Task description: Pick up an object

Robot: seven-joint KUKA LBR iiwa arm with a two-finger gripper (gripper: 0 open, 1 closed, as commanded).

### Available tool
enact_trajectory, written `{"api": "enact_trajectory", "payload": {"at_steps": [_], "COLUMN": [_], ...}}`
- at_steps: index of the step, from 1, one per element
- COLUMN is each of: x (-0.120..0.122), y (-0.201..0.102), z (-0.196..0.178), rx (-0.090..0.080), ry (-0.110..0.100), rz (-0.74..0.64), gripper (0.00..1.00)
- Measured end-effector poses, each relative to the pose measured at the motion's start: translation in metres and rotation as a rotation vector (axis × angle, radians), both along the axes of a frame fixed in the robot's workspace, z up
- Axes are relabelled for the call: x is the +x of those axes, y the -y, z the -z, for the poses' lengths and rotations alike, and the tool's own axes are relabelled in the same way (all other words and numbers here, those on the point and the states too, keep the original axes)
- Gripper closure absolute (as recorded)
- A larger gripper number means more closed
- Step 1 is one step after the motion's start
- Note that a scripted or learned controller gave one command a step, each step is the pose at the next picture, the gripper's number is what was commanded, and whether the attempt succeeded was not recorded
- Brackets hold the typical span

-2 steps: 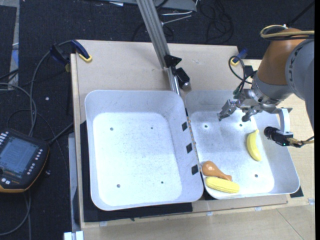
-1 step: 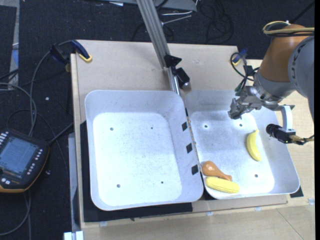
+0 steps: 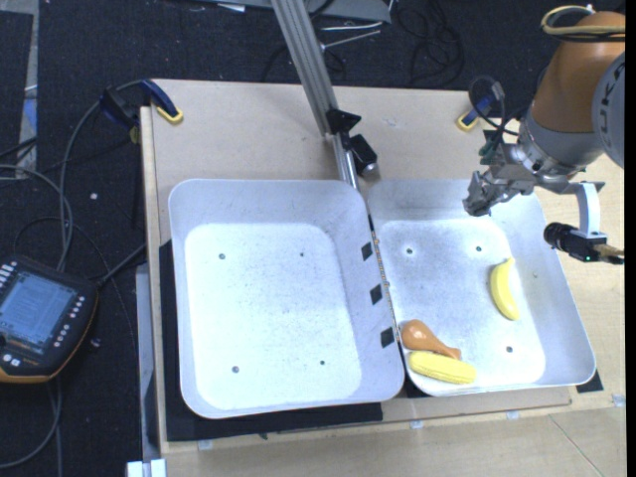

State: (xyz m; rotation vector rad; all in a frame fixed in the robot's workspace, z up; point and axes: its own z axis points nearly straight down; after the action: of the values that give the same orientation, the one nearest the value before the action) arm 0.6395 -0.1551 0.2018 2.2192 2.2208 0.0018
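Gripper (image 3: 479, 199) hangs over the far rim of the right bin (image 3: 566, 296), dark and small against the white; whether it is spread or closed I cannot tell, and nothing can be seen held in it. It sits below the grey arm (image 3: 576, 87) with its orange band, which comes in from the right.

Largest on the bench (image 3: 248, 127) is the left bin (image 3: 268, 291), a shallow white tray touching the right bin along a shared middle edge. No writing can be read on either bin.

Inside the right bin lie three things: a yellow banana (image 3: 504, 288) toward the right side, well apart from the gripper; a yellow corn-like piece (image 3: 442, 368) at the near edge; and an orange piece (image 3: 427, 337) touching it, just beside the middle edge.

A handheld control pendant (image 3: 35, 316) lies on the floor at far left, its screen too blurred to read.
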Motion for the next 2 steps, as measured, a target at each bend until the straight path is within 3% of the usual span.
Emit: {"api": "enact_trajectory", "payload": {"at_steps": [1, 2], "x": [0.0, -0.012], "y": [0.0, -0.047], "z": [-0.025, -0.017], "rx": [0.001, 0.001], "ry": [-0.002, -0.003], "rz": [0.0, -0.001], "gripper": [1.0, 1.0]}}
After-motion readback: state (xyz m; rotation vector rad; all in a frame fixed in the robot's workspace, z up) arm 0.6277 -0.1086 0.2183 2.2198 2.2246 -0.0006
